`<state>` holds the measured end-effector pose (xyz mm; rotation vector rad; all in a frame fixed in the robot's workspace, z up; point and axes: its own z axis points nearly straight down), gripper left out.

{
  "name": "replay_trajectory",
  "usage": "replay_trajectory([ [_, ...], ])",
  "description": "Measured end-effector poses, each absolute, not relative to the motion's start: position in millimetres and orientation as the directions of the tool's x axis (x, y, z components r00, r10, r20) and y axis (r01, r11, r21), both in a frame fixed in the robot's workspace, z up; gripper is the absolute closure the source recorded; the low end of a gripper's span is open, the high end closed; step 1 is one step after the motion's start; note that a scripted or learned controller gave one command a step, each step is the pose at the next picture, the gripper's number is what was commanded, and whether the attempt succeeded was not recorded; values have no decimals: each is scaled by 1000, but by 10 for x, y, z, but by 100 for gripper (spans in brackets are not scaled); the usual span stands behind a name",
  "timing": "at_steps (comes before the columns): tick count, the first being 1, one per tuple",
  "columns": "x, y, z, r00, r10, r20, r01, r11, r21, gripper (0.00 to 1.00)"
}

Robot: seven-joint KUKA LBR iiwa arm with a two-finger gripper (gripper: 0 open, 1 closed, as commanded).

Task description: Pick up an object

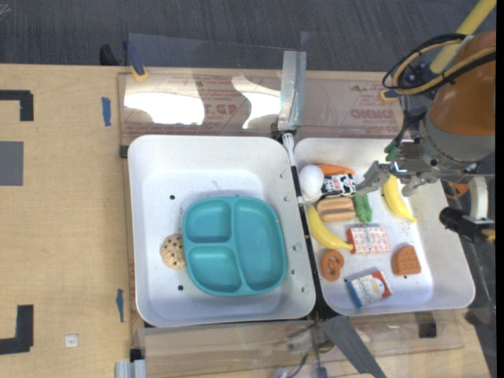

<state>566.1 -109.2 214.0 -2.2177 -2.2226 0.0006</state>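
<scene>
The small banana (395, 198) lies just below the spread, empty fingers (376, 175) of the gripper (394, 176); it looks light, stiff and smooth, likely best pinched across its curved middle. Left of the fingers sits a black-and-white carton (339, 184), its print unreadable, as is the blue carton (368, 287) further below.

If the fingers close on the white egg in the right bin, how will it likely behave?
The smooth, rounded white egg would probably slip or squirt out of a pinch unless gripped across its middle. It looks apt to roll when nudged, though the hot dog and the right bin's wall beside it may stop it.
</scene>
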Motion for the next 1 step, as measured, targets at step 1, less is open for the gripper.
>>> replay_trajectory([
  [1,5797,-980,996,-113,994,-3,994,113,12,0],
])
